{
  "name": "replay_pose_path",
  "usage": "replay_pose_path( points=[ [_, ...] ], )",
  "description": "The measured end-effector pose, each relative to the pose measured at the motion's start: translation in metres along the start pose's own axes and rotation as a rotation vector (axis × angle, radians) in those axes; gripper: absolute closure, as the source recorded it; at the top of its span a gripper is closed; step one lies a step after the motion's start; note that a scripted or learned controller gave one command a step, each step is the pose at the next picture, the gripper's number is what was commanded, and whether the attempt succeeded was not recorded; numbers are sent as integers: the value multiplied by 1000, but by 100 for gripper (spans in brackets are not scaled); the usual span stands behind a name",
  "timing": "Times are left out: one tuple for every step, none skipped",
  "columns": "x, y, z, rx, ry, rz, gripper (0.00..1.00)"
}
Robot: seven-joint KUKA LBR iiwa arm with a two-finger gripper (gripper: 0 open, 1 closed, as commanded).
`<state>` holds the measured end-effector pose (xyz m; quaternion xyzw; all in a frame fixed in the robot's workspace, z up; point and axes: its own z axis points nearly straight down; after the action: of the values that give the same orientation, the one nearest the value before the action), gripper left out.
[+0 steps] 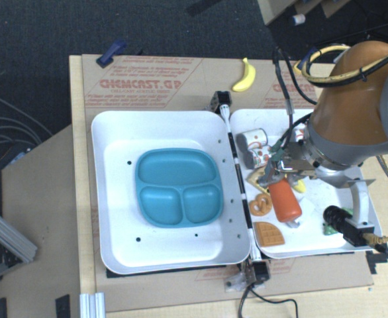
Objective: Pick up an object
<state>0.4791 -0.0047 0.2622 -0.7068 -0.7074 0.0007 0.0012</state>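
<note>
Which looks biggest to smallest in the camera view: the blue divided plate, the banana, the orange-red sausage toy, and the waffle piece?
1. blue divided plate, by far the largest
2. orange-red sausage toy
3. banana and waffle piece look about alike, so I won't rank them.

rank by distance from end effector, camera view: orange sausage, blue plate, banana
End effector is over the right bin.
1. Orange sausage, right bin, just below it.
2. Banana, on the board beyond the bins.
3. Blue plate, left bin; close to the banana's distance, ranking is marginal.
</note>
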Motion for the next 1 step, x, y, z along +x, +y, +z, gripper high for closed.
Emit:
replay_pose_path(
  points=[
    [-16,0,-3,-2,-1,1,100]
  ],
)
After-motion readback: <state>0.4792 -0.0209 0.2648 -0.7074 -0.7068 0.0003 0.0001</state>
